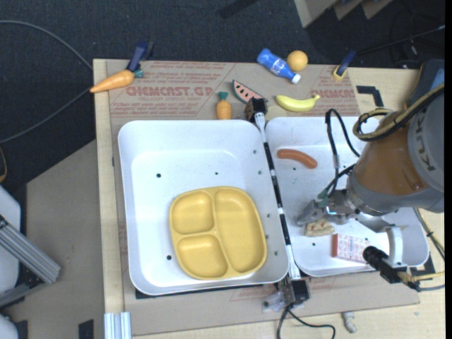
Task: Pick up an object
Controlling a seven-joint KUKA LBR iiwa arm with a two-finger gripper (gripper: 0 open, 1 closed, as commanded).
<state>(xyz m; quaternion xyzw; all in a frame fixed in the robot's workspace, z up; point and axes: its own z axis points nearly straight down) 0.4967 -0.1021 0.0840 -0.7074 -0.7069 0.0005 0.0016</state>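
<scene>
In the right bin (311, 267), the gripper (316, 212) hangs just above a small tan piece (319, 227). Its grip state I cannot tell (too blurred). Best to descend squarely over the piece, avoiding the red-and-white packet (348, 246) beside it.

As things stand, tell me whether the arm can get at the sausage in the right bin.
Probably yes. The sausage lies alone on bare floor near the back of the right bin, with nothing over it, and the tool already hangs low in that same bin, nearer the front.
</scene>
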